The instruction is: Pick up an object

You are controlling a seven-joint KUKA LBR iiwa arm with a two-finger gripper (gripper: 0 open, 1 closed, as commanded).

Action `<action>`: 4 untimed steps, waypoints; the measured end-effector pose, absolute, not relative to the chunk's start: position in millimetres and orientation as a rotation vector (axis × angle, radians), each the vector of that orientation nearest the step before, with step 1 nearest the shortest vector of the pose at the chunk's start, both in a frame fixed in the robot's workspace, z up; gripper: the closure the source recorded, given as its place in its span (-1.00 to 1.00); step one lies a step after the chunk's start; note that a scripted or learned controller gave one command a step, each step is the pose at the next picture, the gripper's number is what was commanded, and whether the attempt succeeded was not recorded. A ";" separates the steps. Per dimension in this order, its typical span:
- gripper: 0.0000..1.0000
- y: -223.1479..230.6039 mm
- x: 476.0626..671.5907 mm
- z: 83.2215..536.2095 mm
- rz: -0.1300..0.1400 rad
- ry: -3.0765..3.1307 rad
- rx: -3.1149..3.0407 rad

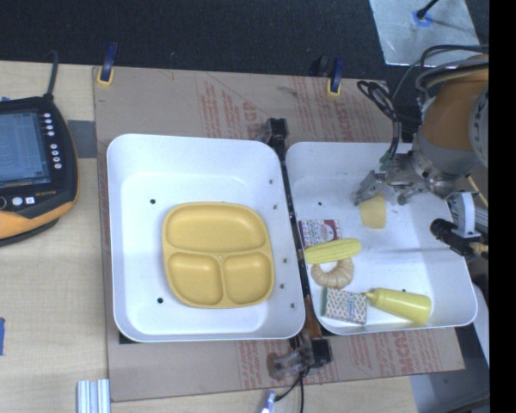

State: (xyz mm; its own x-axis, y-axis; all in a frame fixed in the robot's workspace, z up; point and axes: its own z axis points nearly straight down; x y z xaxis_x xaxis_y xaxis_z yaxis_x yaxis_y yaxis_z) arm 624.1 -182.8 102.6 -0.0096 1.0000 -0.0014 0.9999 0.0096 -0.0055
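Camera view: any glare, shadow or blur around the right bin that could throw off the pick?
Camera view: lighting is even and soft; the white right bin reads bright but keeps its detail; the grey arm's two-finger gripper throws a faint shadow beside the pale yellow block; the yellow corn cob looks slightly soft.

A brown cardboard sheet (198, 101) covers the wooden bench (34, 317). Left of the sheet rests a teach pendant (21, 166) with a lit screen and orange casing. Blue clamps (107, 63) grip the sheet's far edge.
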 end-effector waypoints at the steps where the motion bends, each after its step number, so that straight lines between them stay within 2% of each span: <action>1: 1.00 -183.8 624.2 113.2 0.008 -2.231 -2.207; 2: -1.00 -183.8 624.1 113.2 0.009 -2.231 -2.207; 3: -1.00 -182.5 620.6 91.9 0.006 -2.226 -2.213; 4: 1.00 -183.2 620.9 102.7 0.008 -2.229 -2.210</action>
